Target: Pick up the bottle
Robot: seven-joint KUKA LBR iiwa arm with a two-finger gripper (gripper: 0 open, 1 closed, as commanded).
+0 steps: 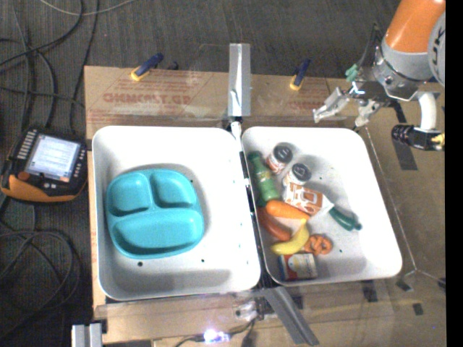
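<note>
Our silvery two-finger claw (pixel 346 104) hangs spread open and empty above the far rim of the right shallow white plastic bin (pixel 376 215). The green plastic bottle (pixel 262 180) lies against that bin's left wall, well apart from us. We judge it a crowded target: the orange carrot (pixel 287 210) and the dark-capped white bottle (pixel 298 185) press close, so we could pinch a neighbour or jam against the wall.

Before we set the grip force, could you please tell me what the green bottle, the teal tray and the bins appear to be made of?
The green bottle looks like glossy moulded plastic: even colour, with a soft sheen. The teal tray seems matte or satin plastic, with rounded moulded compartments and little glare. The two bins look like smooth white plastic with rounded rims, though painted metal cannot be ruled out.
</note>
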